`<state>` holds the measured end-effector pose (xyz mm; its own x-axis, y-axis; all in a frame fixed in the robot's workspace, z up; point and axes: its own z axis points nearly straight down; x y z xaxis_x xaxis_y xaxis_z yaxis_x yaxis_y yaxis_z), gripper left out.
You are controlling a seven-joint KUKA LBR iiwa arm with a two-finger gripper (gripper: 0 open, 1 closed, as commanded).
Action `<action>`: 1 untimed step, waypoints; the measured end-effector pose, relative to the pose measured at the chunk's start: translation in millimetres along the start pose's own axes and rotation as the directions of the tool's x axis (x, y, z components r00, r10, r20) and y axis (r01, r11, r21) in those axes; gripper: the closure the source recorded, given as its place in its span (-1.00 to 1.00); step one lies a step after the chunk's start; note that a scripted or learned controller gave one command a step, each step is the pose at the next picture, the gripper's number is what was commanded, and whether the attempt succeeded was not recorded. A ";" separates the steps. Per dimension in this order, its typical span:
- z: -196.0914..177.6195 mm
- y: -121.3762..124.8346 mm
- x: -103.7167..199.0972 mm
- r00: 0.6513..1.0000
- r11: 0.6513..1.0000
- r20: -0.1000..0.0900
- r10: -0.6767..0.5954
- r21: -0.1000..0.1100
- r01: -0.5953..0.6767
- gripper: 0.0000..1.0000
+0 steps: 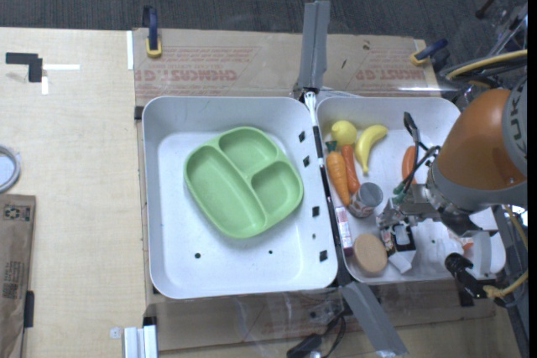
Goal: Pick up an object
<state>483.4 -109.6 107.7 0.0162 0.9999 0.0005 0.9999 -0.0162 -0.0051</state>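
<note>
Gripper (401, 224) hangs low in the right bin (436, 106), its opening impossible to tell, crowded by a can (366, 199) and round lid (370, 253); it may nudge both aside.

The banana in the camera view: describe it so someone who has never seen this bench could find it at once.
Start at the right bin, the one the arm reaches into. Along its left wall lies a cluster of toy food; the banana sits near the top, right of a lemon and above the carrots. It is the only long, curved yellow piece.
</note>
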 end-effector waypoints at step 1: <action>-137.5 8.0 57.2 0.998 0.998 0.002 -0.062 -0.003 0.062 1.00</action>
<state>493.1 -52.7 245.1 -0.0458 0.9990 -0.0013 0.9990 0.0458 -0.0016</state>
